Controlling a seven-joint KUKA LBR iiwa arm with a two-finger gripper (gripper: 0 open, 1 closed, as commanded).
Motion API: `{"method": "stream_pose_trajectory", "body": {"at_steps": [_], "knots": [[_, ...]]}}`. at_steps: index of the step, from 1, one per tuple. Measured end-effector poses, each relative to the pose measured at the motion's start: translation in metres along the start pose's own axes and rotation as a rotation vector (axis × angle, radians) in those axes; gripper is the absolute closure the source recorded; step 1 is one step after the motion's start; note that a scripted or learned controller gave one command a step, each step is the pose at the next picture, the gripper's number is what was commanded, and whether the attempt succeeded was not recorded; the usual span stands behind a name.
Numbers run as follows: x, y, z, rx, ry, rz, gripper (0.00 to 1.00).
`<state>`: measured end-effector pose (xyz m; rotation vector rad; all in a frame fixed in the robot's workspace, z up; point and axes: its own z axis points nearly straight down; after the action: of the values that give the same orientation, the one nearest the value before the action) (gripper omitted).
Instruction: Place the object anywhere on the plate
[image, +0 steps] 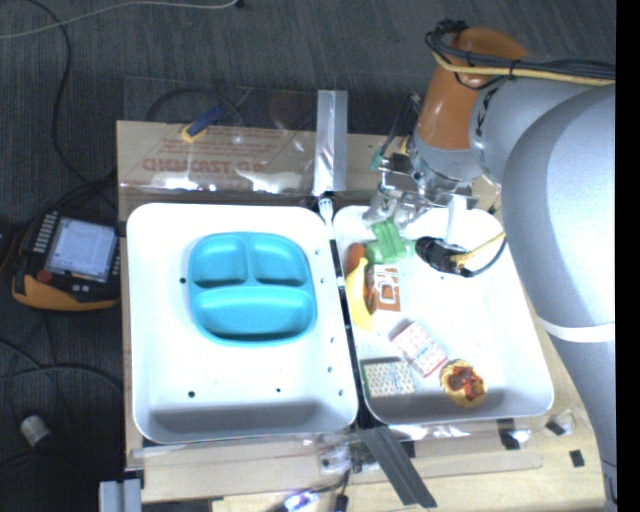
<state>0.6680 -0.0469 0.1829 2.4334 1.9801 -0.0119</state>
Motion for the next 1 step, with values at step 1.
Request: {"method": "stream_pose_trajectory", "body": {"at_steps": [1], "knots": [[0.0963, -0.0791, 0.0002, 0.003, 0.009, -0.182, 1.00]]}}
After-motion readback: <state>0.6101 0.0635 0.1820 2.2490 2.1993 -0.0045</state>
